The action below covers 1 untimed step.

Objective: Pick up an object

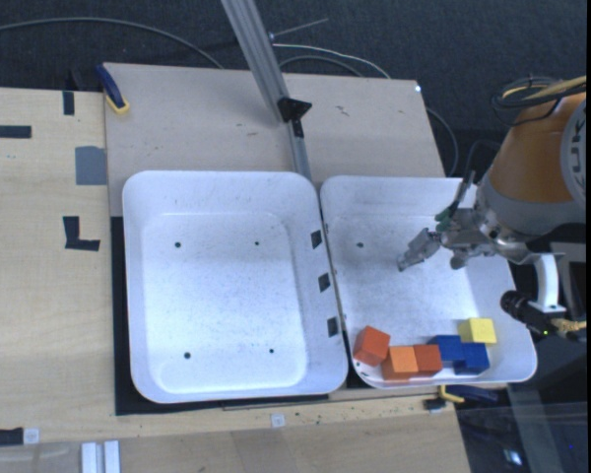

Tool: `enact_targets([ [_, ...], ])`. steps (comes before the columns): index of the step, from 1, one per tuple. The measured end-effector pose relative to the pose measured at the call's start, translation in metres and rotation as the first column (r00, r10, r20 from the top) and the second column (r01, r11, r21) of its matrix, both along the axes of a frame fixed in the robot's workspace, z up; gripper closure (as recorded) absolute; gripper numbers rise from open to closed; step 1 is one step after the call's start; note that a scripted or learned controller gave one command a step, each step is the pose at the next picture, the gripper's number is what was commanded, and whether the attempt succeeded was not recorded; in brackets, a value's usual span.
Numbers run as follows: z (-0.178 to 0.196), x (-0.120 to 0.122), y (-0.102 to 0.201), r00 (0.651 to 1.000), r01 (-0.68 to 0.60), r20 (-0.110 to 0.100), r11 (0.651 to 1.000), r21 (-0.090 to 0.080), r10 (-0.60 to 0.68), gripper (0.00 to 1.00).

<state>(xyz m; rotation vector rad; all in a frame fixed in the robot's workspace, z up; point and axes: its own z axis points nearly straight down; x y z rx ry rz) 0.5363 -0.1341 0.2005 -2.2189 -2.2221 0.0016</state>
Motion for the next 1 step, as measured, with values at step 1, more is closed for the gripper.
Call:
enact_targets([
  [1,0.046,0.0369,-0.046,1.0,0.002,0.007,1.0,-0.004,-0.002,0.0],
])
